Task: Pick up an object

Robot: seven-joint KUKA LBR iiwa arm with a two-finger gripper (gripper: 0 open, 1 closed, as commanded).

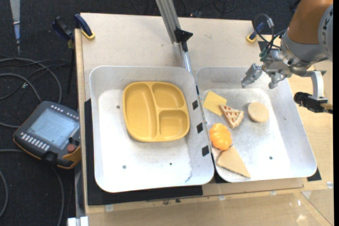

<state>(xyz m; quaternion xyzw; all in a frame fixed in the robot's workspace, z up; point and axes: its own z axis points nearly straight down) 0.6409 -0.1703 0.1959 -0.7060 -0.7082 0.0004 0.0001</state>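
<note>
The right bin point(294, 145) holds a yellow cheese slice point(214, 102), a small pie wedge with a lattice top point(232, 115), a round tan biscuit point(258, 112), an orange fruit point(221, 136) and a tan triangular wedge point(232, 162). My gripper point(264, 78) hangs over the far side of this bin, above and behind the biscuit, apart from all the items. Its two fingers stand spread with nothing between them.
The left bin point(106, 161) bears a yellow divided tray point(155, 110) with three compartments. A metal pole point(167, 5) slants across the bench toward the seam between the bins. Clamps sit at the bench's far corners. A teach pendant point(48, 133) lies on the floor at left.
</note>
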